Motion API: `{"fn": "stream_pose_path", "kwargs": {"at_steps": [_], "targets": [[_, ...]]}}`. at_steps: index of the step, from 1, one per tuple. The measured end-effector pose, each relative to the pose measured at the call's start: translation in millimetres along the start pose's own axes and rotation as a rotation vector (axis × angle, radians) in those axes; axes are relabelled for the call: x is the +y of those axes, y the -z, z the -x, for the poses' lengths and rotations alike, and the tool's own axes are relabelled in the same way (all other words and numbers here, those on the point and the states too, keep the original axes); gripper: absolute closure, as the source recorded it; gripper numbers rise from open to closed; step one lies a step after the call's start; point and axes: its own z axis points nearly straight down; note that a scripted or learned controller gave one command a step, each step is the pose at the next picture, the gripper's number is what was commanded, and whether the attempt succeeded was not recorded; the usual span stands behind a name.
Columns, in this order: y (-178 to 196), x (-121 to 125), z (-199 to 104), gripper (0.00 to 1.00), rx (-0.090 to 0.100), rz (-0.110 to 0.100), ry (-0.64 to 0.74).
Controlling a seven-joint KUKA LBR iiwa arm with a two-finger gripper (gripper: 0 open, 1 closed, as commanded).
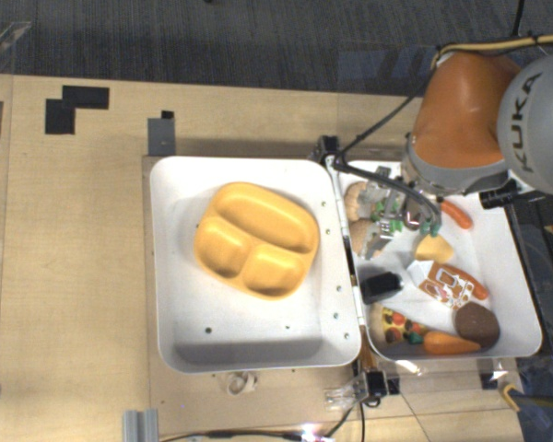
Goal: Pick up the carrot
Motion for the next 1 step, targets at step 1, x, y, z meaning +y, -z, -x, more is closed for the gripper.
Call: {"fn": "stream_pose_path", "kwargs": {"at_steps": [1], "targets": [[16.3,-110.3,75.2,0.00,0.001,-0.008,-0.055]]}}
